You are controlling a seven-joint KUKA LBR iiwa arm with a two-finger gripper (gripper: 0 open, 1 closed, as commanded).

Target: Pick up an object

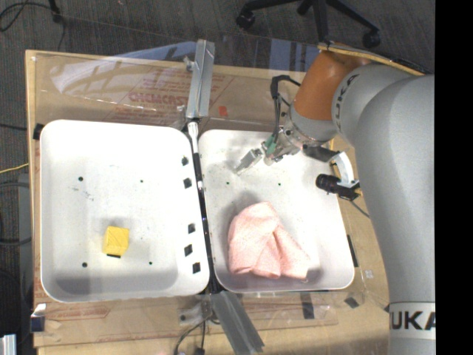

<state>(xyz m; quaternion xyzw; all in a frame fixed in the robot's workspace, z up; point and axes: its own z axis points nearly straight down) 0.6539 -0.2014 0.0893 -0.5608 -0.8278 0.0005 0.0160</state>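
You have the gripper (pixel 251 158) low over the back part of the right bin (pixel 336 272), with the grey arm (pixel 384 146) and its orange band (pixel 321 87) coming in from the right. The fingers (pixel 244 161) point toward the divider between the two bins; from this slanted view you cannot tell whether they stand apart or together, and nothing can be seen between them.

Around the fingers the bin floor is bare white. Just behind them, toward the wrist, sits the greenish fitting of the gripper body, and a black cable (pixel 281 98) loops up beside the orange band. A black part with a white clip (pixel 338 182) sticks out to the wrist side, over the right bin's far edge (it belongs to the arm, not the bin).

The pink cloth (pixel 264 244) lies crumpled in the front half of the same bin, nearer the camera than the fingers and apart from them, with open floor between. The yellow block (pixel 116 240) rests in the left bin (pixel 52 198), well away from the fingers, across the divider and toward the front left corner. Both bins sit side by side on the table (pixel 111 83), which carries a clear plastic sheet at its back. An office chair base (pixel 314 9) stands on the floor beyond the table.
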